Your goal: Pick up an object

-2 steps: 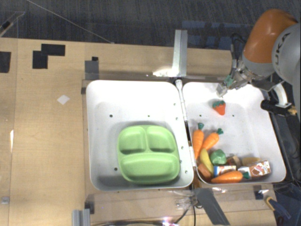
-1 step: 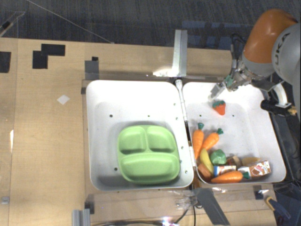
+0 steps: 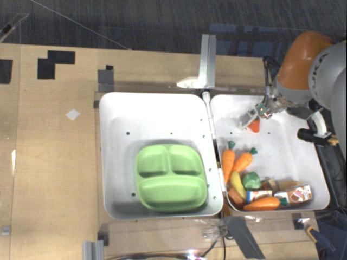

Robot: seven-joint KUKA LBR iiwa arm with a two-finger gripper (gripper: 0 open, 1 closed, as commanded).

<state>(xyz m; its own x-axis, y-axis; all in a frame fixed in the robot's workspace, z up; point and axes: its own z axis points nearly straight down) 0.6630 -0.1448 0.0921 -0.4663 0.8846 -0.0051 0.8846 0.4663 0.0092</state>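
In the camera view, two shallow white bins are seen side by side on the wooden counter [image 3: 49, 161]. The left bin [image 3: 116, 112] is occupied by a green divided tray [image 3: 171, 176], which lies flat toward the bin's near half with its long compartment nearest the camera. In the right bin [image 3: 293, 156] a cluster of toy food is gathered along the near edge and the near left corner: an orange carrot [image 3: 228, 162] lies against the dividing wall, a second carrot [image 3: 242, 162] is tilted just beside it, and a yellow banana [image 3: 237, 184] is tucked below them. A green vegetable [image 3: 251, 180] rests next to the banana, a further orange carrot [image 3: 262, 203] lies along the near wall, and a small printed box [image 3: 295, 194] is set at the right end of the row. The grey arm [image 3: 325, 69] with its orange band is brought in from the right, and the hand [image 3: 256, 117] is lowered into the far part of the right bin. A small red object [image 3: 254, 126] is seen at the tip of the hand, well apart from the cluster; whether the hand is released or clenched on it cannot be told, since the tips are too small and blurred.
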